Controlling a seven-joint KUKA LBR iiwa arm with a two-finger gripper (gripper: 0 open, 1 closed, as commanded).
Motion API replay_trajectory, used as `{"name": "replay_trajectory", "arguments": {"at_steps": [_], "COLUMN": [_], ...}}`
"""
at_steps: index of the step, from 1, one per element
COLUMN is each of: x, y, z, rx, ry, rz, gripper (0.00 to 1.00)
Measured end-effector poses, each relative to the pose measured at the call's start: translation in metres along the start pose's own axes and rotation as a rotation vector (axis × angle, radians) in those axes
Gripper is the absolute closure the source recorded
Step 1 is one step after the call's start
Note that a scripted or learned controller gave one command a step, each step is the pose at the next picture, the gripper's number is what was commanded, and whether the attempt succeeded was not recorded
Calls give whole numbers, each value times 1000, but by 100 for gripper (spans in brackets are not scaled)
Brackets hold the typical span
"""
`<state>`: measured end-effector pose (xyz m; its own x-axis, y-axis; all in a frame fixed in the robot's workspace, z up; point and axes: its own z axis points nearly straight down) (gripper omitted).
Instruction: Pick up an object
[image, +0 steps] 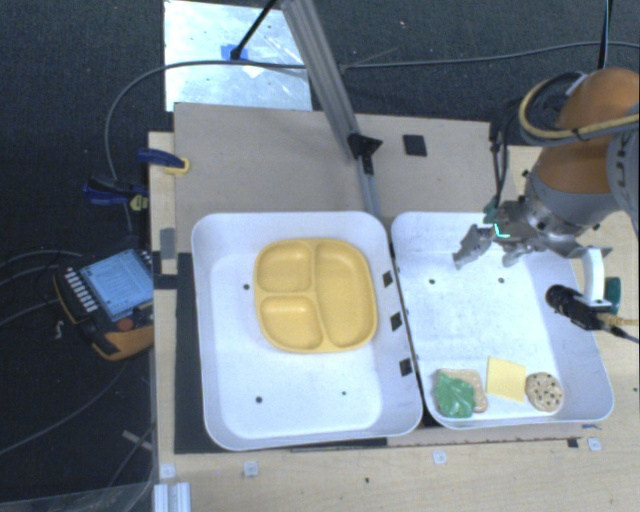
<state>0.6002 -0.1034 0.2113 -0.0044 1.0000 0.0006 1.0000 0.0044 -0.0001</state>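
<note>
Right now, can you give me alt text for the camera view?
The gripper hangs open above the right bin, holding nothing. A green-topped cracker, yellow cheese slice and cookie lie along its near edge. The left bin holds a yellow divided plate.

Arm (590, 110) enters from right edge, upper part of view. Orange band sits above grey wrist section. Wrist (562, 205) angled down and toward left. Gripper (492, 243) extends left from wrist, low over surface below. Two grey fingers (468, 247) visible, spread apart, pointing down-left. Nothing between fingers. Small green light glows at gripper base. White bracket and black cylindrical part hang off wrist's lower right side.
</note>
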Motion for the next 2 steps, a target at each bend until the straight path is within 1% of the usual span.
{"name": "replay_trajectory", "arguments": {"at_steps": [1,2], "x": [0,8], "y": [0,7], "z": [-1,49], "rx": [-2,1], "ry": [0,-1], "rz": [0,-3], "gripper": [0,0]}}
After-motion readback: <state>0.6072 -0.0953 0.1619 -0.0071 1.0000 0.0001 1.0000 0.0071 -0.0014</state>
